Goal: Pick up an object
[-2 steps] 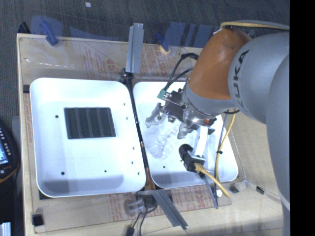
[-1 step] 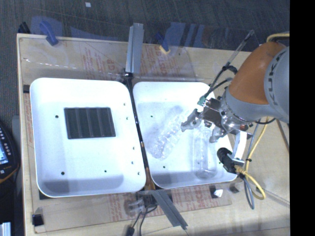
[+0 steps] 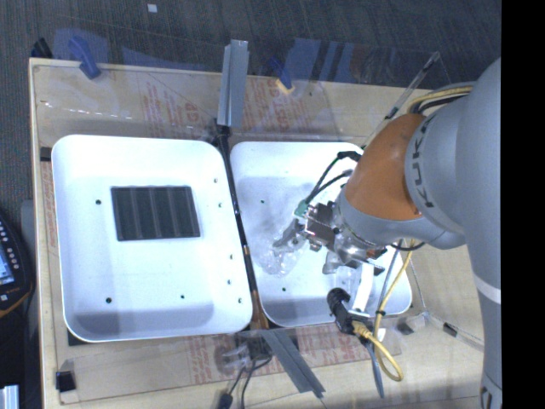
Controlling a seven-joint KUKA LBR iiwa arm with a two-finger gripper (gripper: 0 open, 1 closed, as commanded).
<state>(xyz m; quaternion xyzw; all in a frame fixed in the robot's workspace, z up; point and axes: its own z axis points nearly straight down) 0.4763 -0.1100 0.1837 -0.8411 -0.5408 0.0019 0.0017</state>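
Reaching into the right bin (image 3: 255,169), the claw (image 3: 294,239), grip state impossible to tell, hangs over a pale clear object (image 3: 274,262) at its seven o'clock, so descend squarely before closing.

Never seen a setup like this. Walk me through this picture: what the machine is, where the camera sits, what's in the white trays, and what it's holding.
The camera looks down at a slant on a bench. The big grey and orange shape is a robot arm reaching in from the right. Its hand sits low over the right bin. Beneath the hand lies something pale and see-through, too blurred to name. I cannot tell if it is gripped. The left bin holds a dark ribbed rectangular object, lying flat and untouched. Yellow and black cables hang off the arm.
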